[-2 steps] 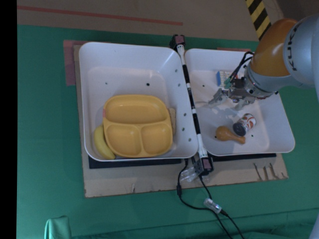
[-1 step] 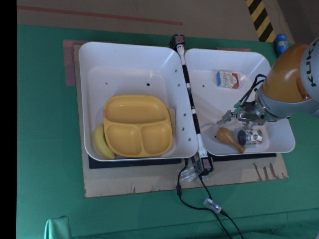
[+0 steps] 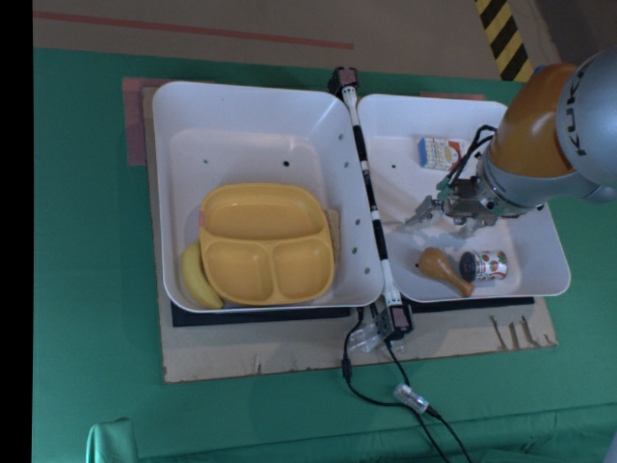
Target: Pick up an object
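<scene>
We see the gripper point(image 3: 431, 210) low over the right bin point(image 3: 540, 258), about mid-bin, fingers spread apart w/ nothing between them. Candidate objs in that bin: small carton point(image 3: 440, 151) at 12 o'clock of the gripper, brown pear-shaped toy point(image 3: 444, 269) at 6, can point(image 3: 485, 265) at 5, just beside the toy. Left bin point(image 3: 251, 114) holds yellow divided tray point(image 3: 267, 243), banana point(image 3: 198, 278) touching its 8 o'clock corner. Bins sit on cardboard sheet point(image 3: 241, 355) over green cloth point(image 3: 87, 258). Cables point(image 3: 386, 394) trail toward 6. Brown floor w/ red line point(image 3: 193, 29) at 12; hazard stripe point(image 3: 501, 22) at 1.
</scene>
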Controlling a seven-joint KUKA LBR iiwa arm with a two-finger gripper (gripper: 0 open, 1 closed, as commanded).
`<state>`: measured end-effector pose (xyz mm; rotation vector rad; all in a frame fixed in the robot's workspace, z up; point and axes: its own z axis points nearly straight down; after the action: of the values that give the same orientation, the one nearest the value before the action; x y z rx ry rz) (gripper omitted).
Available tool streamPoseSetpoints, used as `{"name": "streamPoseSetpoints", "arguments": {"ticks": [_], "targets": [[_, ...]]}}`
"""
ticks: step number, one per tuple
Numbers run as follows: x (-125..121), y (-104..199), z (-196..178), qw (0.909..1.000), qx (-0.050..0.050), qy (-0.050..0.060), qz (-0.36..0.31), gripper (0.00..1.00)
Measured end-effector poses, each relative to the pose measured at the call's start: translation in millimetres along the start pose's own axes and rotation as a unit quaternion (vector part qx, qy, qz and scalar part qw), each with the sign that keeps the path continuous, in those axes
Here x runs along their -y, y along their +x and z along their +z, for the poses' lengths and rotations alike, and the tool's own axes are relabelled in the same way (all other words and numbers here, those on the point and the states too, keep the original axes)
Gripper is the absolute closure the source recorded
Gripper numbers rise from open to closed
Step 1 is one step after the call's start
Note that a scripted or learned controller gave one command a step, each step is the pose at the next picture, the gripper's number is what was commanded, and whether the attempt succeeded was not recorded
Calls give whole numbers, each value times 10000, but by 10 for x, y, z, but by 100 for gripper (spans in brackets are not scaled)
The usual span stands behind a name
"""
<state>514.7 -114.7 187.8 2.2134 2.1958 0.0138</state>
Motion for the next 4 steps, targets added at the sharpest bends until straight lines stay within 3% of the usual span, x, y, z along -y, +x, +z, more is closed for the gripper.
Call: {"name": "streamPoseSetpoints", "arguments": {"ticks": [2,3,4], "targets": [[-942,-218,33,10000,-16,26,-14,0],[-977,-383,36,10000,-5,26,-11,0],[-1013,-418,-142,10000,41,-53,14,100]]}}
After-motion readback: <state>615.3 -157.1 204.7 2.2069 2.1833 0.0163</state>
